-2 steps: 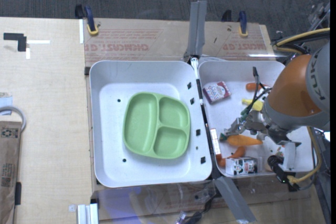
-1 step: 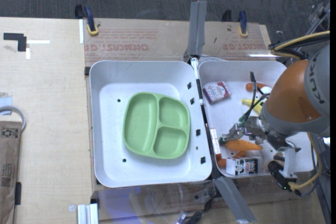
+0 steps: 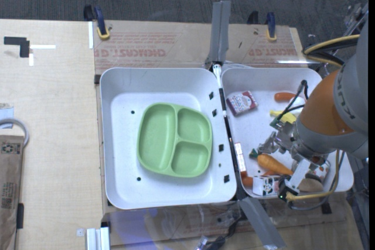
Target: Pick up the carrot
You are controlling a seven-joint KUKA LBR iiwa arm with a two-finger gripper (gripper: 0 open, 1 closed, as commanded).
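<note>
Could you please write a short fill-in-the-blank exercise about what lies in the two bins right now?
1. The green divided plate lies in the ____ bin as the camera sees it.
2. That plate has ____ compartments.
3. The carrot lies in the right bin, and its colour is ____.
4. The end effector hangs over the ____ bin, close by the carrot.

Missing words: left; three; orange; right
</note>
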